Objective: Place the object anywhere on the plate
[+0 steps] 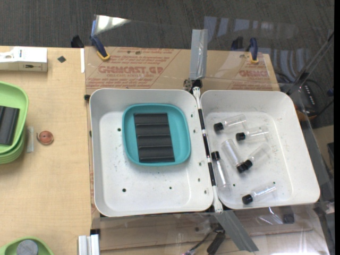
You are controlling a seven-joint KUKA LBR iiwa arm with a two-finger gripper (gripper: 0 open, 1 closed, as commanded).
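A: Jaws, spread or pinched?
B: Can't tell from this shot.
A: OK. Task obj?
B: Clear vials w/ black caps, all loose in the right bin (289,182). One near the top-left of it (227,124), another just right of that & a bit lower (251,135). One mid-bin, slanted, cap low-left (251,161). Just left of it a clear vial (230,151), cap hard to make out. One at the front, cap to the left (259,194). Also one lying along the bin's left wall (218,170).
A: Any on the plate?
B: No. The teal plate (129,137) sits in the left bin (109,187), toward the back, w/ a dark ribbed insert (155,137) on it. No vial touches it.
A: Bins?
B: Side by side, edges touching at the middle.
A: Around them?
B: Printed cardboard sheet (138,68) behind the bins, w/ a blue-orange clamp (99,45) at its left & another (254,50) at its right. On the wood bench (53,195) to the left: green tray (13,97) at the frame edge w/ sth dark in it, small reddish-brown disc (45,137) beside it, white box (24,59) at the back.
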